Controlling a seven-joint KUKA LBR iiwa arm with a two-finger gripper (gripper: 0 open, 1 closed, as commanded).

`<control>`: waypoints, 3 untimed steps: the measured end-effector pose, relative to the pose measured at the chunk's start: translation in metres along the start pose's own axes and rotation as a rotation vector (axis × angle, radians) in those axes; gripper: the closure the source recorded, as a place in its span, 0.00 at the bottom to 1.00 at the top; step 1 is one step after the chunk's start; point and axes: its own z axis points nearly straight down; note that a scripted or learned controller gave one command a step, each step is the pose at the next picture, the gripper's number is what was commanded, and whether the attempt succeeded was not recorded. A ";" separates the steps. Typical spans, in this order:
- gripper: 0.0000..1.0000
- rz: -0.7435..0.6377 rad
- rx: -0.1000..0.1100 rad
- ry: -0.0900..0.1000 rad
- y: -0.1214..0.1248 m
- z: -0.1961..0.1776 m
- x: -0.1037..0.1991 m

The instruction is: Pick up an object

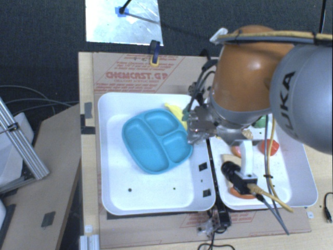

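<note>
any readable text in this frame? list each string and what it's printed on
"CHEMCAST GP": red print on the brown sheet under the bins.
"UKA": dark letters on the grey arm, start cut off.
Smaller red lines beneath "CHEMCAST GP": too blurred to read.

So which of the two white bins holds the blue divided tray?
The left bin: the blue tray lies in it. The right bin holds small orange and red items instead.

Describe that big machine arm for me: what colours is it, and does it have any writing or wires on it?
The arm is a fat, rounded grey shell with a glossy orange band above the wrist. Black letters "UKA" run down the grey casing. A pale cable lies across the top, and thin dark wires loop beside the metal wrist below the band.
</note>
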 end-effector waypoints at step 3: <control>0.00 -0.004 0.005 -0.001 0.001 -0.006 0.002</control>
